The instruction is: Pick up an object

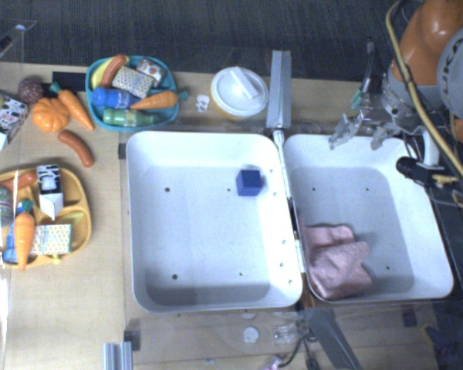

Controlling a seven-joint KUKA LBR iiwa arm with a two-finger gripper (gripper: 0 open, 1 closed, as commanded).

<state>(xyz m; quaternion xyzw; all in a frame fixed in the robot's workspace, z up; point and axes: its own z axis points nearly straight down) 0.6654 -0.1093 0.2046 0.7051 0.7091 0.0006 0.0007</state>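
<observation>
- Jaws (362, 132) hang spread and bare over the right bin's (417, 284) far rim.
- Blue cube (249, 182) sits in the left bin (150, 284).
- Pink cloth (336, 258) lies in the right bin's near-left corner.

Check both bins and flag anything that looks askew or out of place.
The pink cloth lies crumpled in the right bin's near-left corner, bunched against the wall by the divider rather than flat. The blue block in the left bin sits squarely. Nothing looks spilled or damaged.
</observation>
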